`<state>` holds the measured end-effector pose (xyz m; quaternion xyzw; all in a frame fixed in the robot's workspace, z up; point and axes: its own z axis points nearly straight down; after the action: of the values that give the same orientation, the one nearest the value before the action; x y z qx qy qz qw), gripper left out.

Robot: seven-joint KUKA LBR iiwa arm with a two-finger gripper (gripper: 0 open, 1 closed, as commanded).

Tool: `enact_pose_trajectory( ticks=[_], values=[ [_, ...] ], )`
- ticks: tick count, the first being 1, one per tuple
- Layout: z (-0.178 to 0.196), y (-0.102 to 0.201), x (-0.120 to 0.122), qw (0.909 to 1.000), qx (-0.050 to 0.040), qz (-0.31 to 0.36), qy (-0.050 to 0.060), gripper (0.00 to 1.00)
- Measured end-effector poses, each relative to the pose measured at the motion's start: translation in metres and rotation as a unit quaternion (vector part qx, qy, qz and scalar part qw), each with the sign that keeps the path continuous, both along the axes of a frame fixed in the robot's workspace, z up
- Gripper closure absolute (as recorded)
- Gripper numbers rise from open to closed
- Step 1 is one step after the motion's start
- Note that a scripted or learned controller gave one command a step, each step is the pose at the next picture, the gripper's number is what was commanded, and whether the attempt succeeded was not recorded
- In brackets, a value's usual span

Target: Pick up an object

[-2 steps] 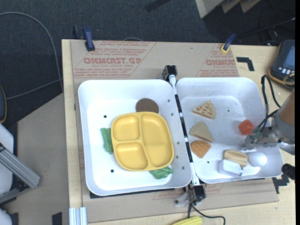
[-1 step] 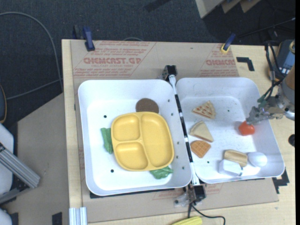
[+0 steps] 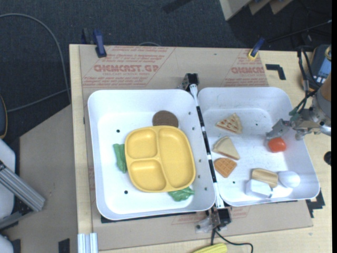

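My gripper hangs over the right side of the right bin, with the arm coming in from the right. Its fingers stand open, and I see nothing held between them. A small red tomato lies on the bin floor just below and left of the fingertips in the picture. Further left lie a triangular waffle slice, a sandwich wedge and a round orange waffle. Along the front wall sit a bread piece, a white egg and a white block.
The left bin holds a yellow divided tray, a brown round patty behind it, and green leafy pieces at its left and front. A black divider separates the bins.
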<state>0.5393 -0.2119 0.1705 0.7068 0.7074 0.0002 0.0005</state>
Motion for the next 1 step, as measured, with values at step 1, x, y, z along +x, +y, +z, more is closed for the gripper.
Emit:
enact_pose_trajectory(
  ticks=[1],
  values=[
    [-0.0752,-0.0081,0.0208,1.0,0.0032,0.001,0.002,0.0]
  ],
)
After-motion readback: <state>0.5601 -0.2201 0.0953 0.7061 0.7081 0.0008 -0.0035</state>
